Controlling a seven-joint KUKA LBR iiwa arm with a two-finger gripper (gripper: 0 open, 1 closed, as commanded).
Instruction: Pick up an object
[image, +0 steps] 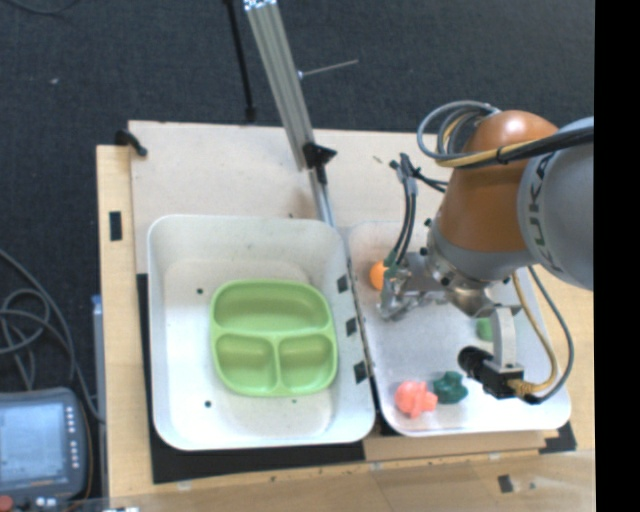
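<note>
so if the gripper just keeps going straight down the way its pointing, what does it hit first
Most likely the bare floor of the right bin. The gripper points down near that bin's left wall, with a small orange object just beside it, possibly close enough to be clipped; depth is hard to judge from above.

I can make out only one piece of lettering from here: dark capital letters running down the grey casing of the robot arm (560, 215) at the right, partly cut off, seemingly the start of "KUKA". The small grey screen unit (38, 450) at the lower left shows marks too small for me to read.
</note>
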